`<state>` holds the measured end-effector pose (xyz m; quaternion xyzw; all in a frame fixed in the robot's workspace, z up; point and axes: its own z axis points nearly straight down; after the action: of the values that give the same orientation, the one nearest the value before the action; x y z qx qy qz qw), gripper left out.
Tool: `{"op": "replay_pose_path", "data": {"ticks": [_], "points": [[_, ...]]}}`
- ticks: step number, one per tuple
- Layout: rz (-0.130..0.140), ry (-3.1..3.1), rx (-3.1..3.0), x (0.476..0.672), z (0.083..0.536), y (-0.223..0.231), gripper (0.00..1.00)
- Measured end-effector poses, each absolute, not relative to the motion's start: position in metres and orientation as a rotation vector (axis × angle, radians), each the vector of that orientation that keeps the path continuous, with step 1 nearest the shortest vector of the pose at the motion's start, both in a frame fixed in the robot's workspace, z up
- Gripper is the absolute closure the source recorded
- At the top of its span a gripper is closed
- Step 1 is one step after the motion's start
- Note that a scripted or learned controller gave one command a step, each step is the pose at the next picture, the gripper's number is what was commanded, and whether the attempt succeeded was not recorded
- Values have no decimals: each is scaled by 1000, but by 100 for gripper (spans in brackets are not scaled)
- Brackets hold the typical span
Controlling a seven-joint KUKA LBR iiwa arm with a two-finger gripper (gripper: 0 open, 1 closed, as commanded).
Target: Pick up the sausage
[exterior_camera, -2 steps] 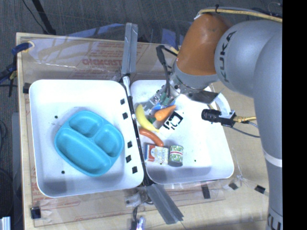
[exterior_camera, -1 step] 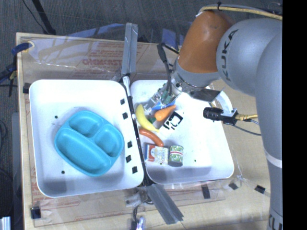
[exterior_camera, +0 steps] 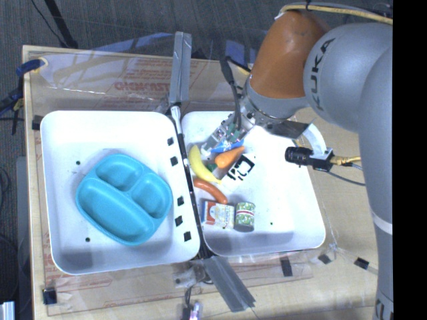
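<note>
One step seeming in hand: reaching, with the gripper (exterior_camera: pixel 230 139) hovering just beyond the banana (exterior_camera: pixel 200 165). Not managing to tell how far open, or whether holding anything. Probably needing next: shifting past the banana to the sausage (exterior_camera: pixel 210 191), lying against the banana's near end. Looking short, reddish-orange, glossy, slightly curved.

Bench (exterior_camera: pixel 100 79) bears two white bins: left (exterior_camera: pixel 60 199), right (exterior_camera: pixel 300 212).
</note>
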<state>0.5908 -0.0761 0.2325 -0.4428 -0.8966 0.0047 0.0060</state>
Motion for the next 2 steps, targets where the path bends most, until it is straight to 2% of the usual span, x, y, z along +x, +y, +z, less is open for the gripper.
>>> {"op": "replay_pose_path", "data": {"ticks": [1,2], "points": [[0,-3103,-476,554,191,-64,100],[1,-3105,-470,556,200,-64,100]]}}
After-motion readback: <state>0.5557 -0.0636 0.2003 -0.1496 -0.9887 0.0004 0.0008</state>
